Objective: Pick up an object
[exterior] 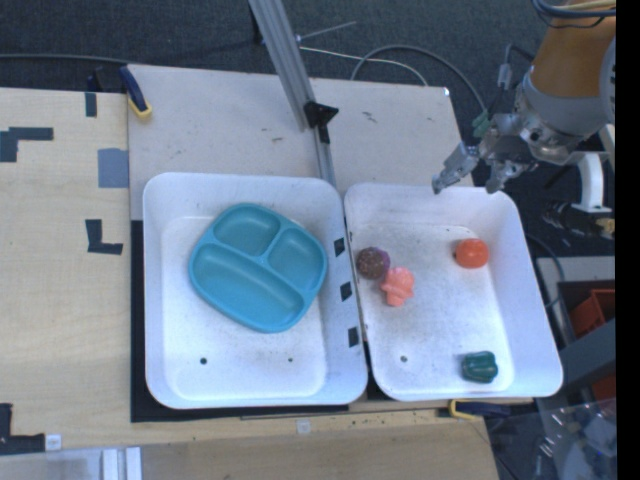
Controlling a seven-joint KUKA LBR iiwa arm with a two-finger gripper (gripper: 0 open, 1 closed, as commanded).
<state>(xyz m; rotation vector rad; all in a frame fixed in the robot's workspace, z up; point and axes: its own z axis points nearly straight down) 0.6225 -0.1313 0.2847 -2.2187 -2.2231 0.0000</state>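
Note:
My gripper [468,176] hangs over the far edge of the right bin [520,258], open, with nothing between its fingers. Below it in that bin lie an orange-red round object [471,253], a pink object [398,286], a dark maroon ball [373,262] and a dark green object [479,366] near the front right corner. The orange-red object is the nearest to the gripper, a short way toward the front.
The left bin [165,298] holds a blue divided plate [258,266]. A slanted metal pole [290,53] rises behind the bins, ending at a black clamp [320,115]. Cables lie on the bench at the back right.

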